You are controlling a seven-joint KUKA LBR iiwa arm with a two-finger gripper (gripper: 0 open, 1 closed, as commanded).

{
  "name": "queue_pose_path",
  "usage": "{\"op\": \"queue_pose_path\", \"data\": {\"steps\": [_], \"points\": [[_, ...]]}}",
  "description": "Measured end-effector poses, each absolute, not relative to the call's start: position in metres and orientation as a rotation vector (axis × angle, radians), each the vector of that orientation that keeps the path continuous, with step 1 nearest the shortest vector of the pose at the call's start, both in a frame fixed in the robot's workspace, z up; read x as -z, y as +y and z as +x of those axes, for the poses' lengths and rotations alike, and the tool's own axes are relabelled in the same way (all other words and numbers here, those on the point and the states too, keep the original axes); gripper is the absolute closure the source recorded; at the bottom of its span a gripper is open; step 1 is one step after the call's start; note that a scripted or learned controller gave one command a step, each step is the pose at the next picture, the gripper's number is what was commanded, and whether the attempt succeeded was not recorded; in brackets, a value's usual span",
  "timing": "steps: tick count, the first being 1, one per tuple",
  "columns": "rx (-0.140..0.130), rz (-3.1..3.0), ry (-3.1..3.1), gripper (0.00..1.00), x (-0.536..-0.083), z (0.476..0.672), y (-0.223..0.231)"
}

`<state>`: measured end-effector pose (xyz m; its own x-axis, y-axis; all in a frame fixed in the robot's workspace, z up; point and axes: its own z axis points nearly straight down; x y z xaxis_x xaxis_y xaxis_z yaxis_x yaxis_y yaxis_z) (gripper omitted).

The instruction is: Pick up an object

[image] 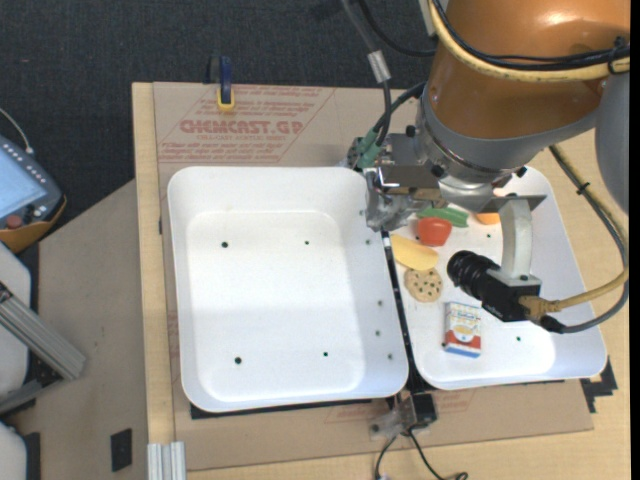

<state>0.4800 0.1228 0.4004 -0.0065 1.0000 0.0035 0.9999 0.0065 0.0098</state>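
your gripper is hovering over the right bin, beside the red tomato, cookie and small carton. nothing is lifted yet; you're still needing a grasp.

Bright, even light falls from above. The left bin glows nearly blown-out white, with a soft grey shadow across its upper floor. A broad glare streak shines on the arm's orange band, which is close to the lens and slightly soft. The dark floor beyond the tabletop looks grainy, and the focus is moderate.
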Motion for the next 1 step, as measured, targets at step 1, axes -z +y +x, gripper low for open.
{"op": "queue_pose_path", "data": {"steps": [1], "points": [[-0.003,2.218,2.222,1.0,-0.4062,0.4799,0.1202]]}}
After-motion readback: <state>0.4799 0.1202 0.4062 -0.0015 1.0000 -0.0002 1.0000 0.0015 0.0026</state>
